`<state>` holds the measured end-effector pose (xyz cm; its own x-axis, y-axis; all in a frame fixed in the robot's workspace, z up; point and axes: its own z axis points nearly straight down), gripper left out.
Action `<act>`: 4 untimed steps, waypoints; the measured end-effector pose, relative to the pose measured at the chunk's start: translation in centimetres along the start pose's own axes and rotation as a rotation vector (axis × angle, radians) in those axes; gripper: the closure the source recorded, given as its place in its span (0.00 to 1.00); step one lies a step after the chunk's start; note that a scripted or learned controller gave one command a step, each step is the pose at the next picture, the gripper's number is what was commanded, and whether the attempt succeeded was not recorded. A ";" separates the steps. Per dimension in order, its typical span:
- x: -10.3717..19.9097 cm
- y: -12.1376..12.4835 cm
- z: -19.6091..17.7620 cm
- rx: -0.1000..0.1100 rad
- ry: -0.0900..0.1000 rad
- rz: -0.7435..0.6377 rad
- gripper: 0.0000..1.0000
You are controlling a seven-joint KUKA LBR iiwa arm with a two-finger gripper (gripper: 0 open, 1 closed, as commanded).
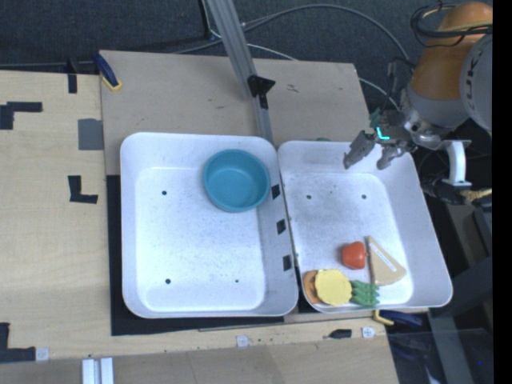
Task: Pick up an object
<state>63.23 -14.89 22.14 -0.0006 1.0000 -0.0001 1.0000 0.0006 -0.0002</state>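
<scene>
The grey two-finger gripper (370, 157) hangs with fingers spread and nothing between them over the right white plastic bin's (416, 206) far edge; the small round red toy (354, 254) lies well apart, toward the near edge, among other toys.

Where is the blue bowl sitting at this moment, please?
In the camera view, the blue bowl sits in the left bin, toward its far right corner, close to the divide with the right bin.

We note grey pole (232, 38) slanting across bench (48, 254) far edge; black tape marks (78, 189) near left edge; blue-yellow clamp (108, 72) at board's far-left corner.
</scene>
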 end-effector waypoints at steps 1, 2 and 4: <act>0.0 0.0 0.0 0.000 0.000 0.000 0.00; 0.0 -0.1 6.3 0.005 0.001 0.000 0.00; -0.3 -0.5 13.3 0.000 0.000 -0.001 0.00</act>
<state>62.74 -15.18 8.86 -0.0011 1.0000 -0.0005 1.0000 0.0011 -0.0006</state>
